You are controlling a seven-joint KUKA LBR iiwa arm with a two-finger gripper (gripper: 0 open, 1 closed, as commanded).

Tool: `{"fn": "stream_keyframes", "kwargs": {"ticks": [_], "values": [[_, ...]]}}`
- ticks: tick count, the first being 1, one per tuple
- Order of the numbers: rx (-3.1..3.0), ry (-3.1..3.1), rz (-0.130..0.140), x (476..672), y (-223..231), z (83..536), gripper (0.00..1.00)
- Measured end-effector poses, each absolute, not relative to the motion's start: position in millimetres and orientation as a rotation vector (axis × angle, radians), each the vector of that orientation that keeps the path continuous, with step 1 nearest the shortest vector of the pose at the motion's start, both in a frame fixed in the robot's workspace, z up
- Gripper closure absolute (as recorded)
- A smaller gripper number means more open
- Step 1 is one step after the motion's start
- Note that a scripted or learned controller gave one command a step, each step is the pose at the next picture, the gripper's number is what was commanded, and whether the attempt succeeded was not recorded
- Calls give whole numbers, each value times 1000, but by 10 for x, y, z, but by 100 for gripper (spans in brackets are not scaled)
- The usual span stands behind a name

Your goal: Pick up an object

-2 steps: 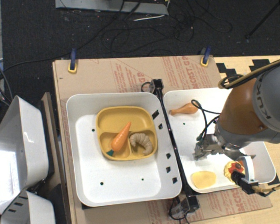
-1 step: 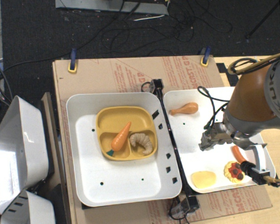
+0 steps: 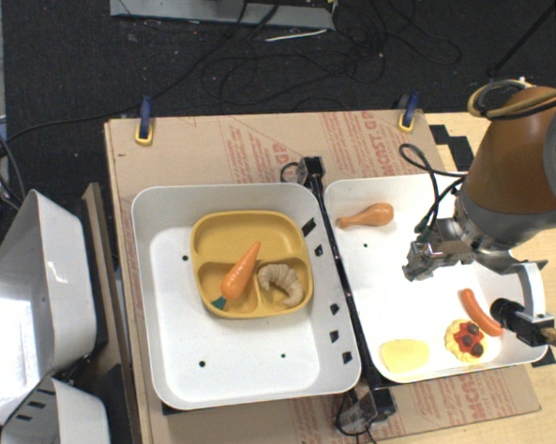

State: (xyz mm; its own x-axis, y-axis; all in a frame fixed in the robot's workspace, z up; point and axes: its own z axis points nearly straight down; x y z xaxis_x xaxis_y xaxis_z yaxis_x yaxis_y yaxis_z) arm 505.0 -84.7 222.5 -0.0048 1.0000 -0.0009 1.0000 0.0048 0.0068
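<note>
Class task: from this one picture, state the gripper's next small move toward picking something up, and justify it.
Probably a short move toward the hot dog, then descend. The gripper hangs over bare floor of the right bin, and that toy looks nearest.

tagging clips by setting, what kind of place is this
Probably a robotics lab bench, not a kitchen: two white bins sit on a clamped cardboard sheet, loose cables trail over a dark floor, and the food, like the carrot, looks like plastic toys.
</note>
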Motion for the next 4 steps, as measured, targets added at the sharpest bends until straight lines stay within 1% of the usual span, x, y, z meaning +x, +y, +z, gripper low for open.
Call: {"fn": "stream_keyframes", "kwargs": {"ticks": [1, 2, 3, 4], "values": [[2214, 2223, 4, 5064, -846, 2622, 100], [2214, 2230, 0, 5045, -329, 2569, 100], [2211, 2233, 3, 5191, 277, 2548, 100], [2214, 2231, -1, 5238, 701, 2428, 100]]}}
